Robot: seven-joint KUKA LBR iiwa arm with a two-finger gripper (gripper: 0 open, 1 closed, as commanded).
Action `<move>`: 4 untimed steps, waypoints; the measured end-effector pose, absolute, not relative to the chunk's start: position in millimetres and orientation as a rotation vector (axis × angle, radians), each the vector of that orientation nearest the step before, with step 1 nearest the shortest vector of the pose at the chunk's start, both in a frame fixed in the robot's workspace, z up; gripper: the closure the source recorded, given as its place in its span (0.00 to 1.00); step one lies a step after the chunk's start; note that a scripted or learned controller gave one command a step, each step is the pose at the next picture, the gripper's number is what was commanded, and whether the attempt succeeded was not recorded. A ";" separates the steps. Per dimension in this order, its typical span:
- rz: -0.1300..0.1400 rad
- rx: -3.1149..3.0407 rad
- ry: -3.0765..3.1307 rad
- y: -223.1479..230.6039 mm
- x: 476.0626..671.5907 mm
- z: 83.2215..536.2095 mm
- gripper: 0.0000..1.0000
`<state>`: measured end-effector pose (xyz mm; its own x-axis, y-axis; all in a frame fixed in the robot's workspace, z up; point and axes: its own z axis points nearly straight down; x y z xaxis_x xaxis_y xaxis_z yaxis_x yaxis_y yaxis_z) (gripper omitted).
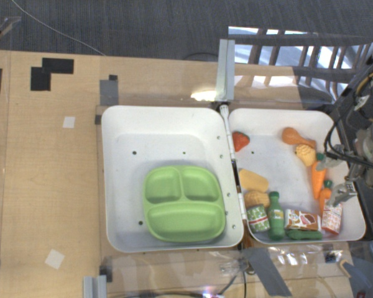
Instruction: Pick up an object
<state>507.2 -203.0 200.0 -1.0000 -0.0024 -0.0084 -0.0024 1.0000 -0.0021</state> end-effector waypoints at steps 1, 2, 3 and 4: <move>-0.009 0.015 3.123 -206.6 541.5 90.7 0.00; -0.014 0.001 3.109 -205.0 546.3 104.9 1.00; -0.013 0.002 3.110 -204.9 546.0 104.3 0.00; -0.018 -0.011 3.100 -203.6 549.5 117.3 1.00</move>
